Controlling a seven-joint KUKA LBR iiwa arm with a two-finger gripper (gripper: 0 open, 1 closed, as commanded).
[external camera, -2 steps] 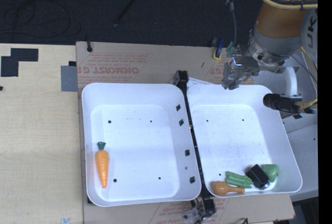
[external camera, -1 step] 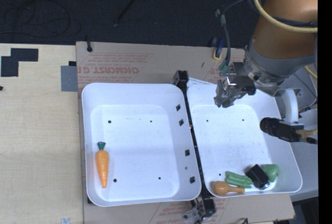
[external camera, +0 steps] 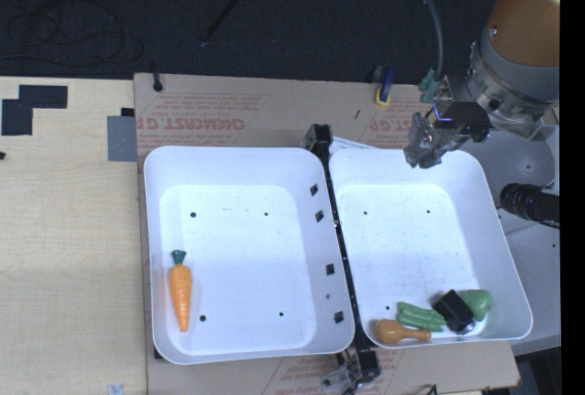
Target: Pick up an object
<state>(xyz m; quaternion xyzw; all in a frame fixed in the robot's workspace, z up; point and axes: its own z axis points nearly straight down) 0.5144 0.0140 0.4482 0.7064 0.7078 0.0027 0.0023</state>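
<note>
Bright, even light from above washes the two white bins (external camera: 242, 166) nearly featureless, with soft shadows along their inner walls. The background beyond the table (external camera: 64, 229) lies dark, and the focus is slightly soft throughout.

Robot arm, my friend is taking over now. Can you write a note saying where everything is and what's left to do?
Two-finger gripper: above the back edge of the right white bin, holding nothing.
Right bin, front corner: green bean-shaped toy, black block, green rounded toy, tan pear-shaped toy, clustered close.
Left white bin: orange toy carrot, lying alone near the front left.
Done: nothing picked.
Left: pick up one object.
</note>
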